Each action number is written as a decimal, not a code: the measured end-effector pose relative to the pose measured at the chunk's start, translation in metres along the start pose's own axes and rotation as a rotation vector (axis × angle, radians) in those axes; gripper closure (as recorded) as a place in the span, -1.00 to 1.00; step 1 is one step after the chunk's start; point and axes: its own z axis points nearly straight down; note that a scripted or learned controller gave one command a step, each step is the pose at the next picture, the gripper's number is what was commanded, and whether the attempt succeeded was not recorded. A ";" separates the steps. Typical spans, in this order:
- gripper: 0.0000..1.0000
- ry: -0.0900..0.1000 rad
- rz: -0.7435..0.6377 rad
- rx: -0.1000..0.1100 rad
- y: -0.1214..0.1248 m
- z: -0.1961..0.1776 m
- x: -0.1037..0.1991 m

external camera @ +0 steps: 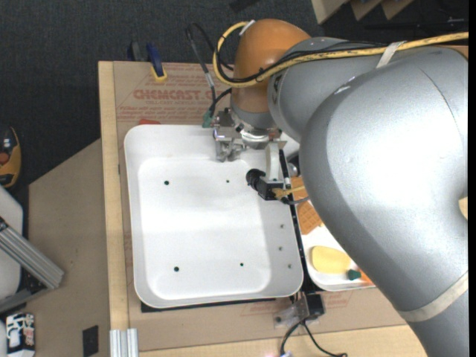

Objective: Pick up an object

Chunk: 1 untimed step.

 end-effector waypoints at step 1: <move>1.00 0.005 -0.012 0.008 -0.046 0.000 0.114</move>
